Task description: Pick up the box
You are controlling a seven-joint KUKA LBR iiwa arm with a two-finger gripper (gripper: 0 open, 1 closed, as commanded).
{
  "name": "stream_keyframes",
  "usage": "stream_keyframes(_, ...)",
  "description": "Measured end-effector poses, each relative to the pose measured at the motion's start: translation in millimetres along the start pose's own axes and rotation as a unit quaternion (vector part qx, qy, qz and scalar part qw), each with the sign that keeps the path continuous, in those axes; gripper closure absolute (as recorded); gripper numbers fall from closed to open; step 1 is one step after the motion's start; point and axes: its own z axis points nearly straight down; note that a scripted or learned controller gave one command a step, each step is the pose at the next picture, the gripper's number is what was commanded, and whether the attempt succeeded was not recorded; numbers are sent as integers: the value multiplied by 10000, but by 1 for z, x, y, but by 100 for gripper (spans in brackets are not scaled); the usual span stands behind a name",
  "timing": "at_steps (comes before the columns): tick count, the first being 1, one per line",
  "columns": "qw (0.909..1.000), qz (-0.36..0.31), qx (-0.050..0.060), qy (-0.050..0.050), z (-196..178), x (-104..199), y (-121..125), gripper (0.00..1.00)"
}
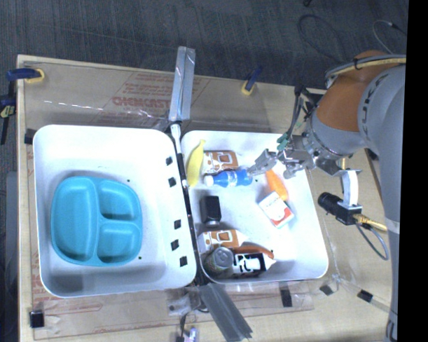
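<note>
Risks first: the box, white with red-orange print, lies flat in the right bin, touching an orange carrot-like piece at its upper edge; if I descend off-centre I judge I could clip that piece or nudge the box aside; the blue bottle lies near my pincer, so a stray grab seems possible; pose: my arm reaches in from the right, wrist low over the bin's upper part, pincer above and left of the box, nothing between the tips; spread or clenched, I cannot tell.
</note>
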Motion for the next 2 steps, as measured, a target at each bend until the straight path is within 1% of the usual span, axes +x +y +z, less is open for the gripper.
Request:
stream_keyframes(1,9990,-439,3,4,117,0,-84,0)
stream_keyframes(2,9998,-195,9,3,119,0,-38,0)
